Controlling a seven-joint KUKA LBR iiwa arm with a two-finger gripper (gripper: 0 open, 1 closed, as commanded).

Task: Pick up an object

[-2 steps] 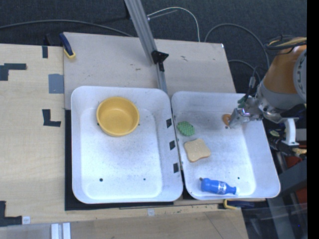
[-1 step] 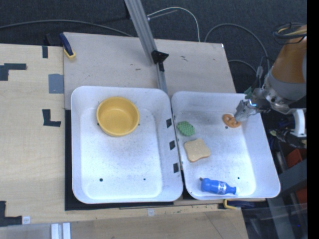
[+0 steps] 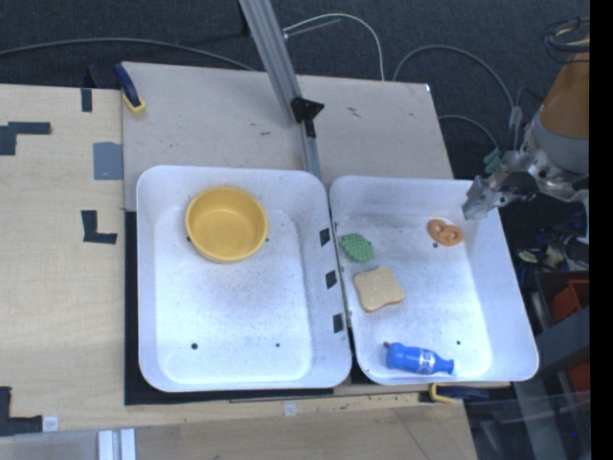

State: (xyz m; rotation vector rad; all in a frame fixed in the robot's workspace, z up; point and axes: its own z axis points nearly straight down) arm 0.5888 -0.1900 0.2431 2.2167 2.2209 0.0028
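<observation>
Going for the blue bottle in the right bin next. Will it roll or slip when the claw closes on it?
The bottle lies on its side, so a nudge across its length would likely roll it. It looks small and smooth, probably light and a bit slippery. Closing across its round body seems safest.

My jaws [image 3: 477, 205] hang over the right bin's [image 3: 498, 295] far right rim, just beside the pretzel [image 3: 443, 232], with green sponge [image 3: 357, 247], toast [image 3: 378, 288] and blue bottle [image 3: 418, 358] lying nearer.
</observation>
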